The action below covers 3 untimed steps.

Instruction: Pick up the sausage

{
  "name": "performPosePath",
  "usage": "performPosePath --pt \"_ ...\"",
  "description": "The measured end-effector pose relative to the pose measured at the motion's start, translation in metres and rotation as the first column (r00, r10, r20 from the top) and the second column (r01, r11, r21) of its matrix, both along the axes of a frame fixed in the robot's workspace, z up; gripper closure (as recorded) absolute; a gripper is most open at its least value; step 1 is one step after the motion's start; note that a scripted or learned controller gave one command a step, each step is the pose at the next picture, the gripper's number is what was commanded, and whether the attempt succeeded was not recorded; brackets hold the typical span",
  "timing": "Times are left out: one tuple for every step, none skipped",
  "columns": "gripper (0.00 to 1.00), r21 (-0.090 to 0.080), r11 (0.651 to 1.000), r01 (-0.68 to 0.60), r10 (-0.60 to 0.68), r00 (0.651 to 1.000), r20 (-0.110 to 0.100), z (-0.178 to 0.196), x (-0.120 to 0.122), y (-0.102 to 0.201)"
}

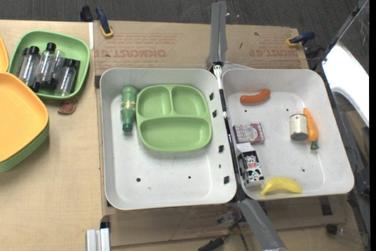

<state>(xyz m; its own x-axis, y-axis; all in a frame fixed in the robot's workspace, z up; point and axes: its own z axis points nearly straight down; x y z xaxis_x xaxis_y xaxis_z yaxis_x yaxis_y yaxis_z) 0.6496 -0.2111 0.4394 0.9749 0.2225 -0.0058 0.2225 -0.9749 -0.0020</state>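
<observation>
Sausage first: the reddish-orange, slightly curved sausage (255, 97) lies alone near the far wall of the right-hand shallow white bin (322, 80). The approach has not begun. How my fingers stand I cannot tell; next I must come down across its middle.

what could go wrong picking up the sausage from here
The sausage lies close to the right bin's far wall, so the end effector may have little room there and could clip the wall. It is also rounded and slightly curved, so it might roll or slip out of a pinch.
</observation>
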Motion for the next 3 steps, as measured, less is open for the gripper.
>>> performPosePath --pt "1.00 0.000 1.000 0.021 -0.021 1.000 0.001 0.000 -0.011 0.018" --pt "1.00 -0.001 1.000 0.025 -0.025 1.000 0.002 0.000 0.004 -0.011" --pt "1.00 0.000 1.000 0.016 -0.016 1.000 0.000 0.000 0.000 0.006"
